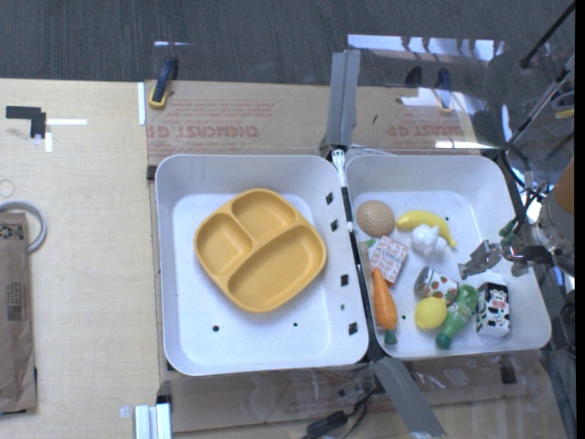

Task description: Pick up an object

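**Hand low over right bin, nothing grasped yet**

Risk first: crowded pile, so likely to clip the milk carton or green bottle and scatter both; could also close on bare floor between items. Hand near right bin centre-right, seemingly parted, nothing visibly between fingers. Nearest candidates: lemon, small and round; carrot against left wall; banana, brown ball further back. Yellow plate alone in left bin
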